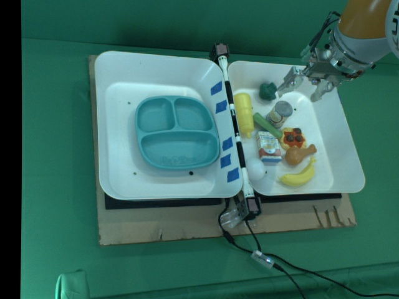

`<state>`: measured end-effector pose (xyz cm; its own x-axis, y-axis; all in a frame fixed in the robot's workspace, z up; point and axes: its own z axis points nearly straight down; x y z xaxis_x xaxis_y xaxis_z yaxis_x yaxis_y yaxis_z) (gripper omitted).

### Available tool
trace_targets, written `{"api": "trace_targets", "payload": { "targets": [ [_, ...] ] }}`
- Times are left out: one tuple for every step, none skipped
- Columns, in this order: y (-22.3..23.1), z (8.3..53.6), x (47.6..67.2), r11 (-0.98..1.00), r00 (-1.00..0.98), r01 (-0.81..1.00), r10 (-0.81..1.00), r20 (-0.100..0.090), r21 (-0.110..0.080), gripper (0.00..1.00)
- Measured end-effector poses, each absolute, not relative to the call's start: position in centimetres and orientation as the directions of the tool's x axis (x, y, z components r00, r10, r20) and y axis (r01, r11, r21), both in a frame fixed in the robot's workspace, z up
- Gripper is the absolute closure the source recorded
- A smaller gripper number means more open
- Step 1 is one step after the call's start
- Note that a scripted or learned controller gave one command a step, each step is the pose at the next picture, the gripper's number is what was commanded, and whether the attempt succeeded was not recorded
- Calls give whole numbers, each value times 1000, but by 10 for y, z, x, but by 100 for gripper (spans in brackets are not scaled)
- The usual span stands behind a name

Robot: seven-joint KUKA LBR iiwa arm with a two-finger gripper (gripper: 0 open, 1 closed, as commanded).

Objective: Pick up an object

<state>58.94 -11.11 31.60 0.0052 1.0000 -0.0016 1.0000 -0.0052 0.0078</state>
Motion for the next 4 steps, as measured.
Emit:
{"api": "trace_targets", "payload": {
  "targets": [
    [-102,199,538,-8,9,999,1000,-11,46,0],
    [-106,215,542,-16,17,998,1000,-18,68,100],
    [-105,215,542,-16,17,998,1000,-18,68,0],
    [-107,229,544,-20,22,997,1000,-20,81,100]
  ]
}}
